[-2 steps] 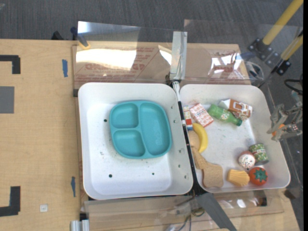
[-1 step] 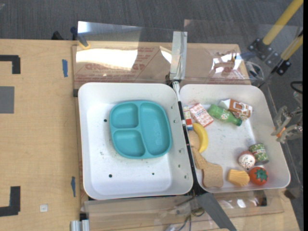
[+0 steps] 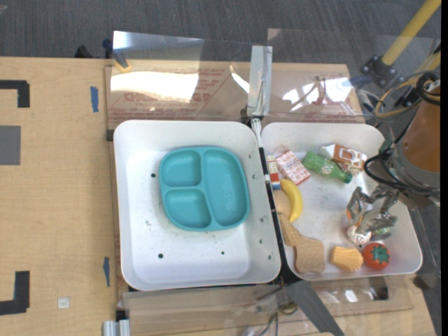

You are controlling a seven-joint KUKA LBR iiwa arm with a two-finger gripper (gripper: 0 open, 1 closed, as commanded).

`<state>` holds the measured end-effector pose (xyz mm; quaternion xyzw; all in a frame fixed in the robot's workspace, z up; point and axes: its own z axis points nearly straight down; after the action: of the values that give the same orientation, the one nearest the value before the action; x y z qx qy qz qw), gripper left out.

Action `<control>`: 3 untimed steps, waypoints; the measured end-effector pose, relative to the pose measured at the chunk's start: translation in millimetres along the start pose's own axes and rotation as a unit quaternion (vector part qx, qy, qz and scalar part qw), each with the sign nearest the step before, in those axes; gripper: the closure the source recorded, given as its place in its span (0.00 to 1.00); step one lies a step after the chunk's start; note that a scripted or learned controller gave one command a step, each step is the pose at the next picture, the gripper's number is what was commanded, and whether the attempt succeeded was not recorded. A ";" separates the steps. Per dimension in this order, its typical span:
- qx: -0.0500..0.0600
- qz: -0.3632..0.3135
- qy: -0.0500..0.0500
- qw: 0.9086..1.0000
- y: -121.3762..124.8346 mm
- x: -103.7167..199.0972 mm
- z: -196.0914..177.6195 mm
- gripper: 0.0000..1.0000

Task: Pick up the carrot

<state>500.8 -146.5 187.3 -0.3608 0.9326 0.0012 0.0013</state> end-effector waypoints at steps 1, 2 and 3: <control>0.001 0.001 0.000 1.000 -1.0 0.5 -1.1 0.00; 0.003 -0.101 -0.001 0.995 8.3 -24.2 90.8 0.00; 0.004 -0.102 -0.003 0.995 8.9 -27.4 80.9 1.00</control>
<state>515.2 -121.2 106.5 -0.4541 0.8910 -0.0014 0.0061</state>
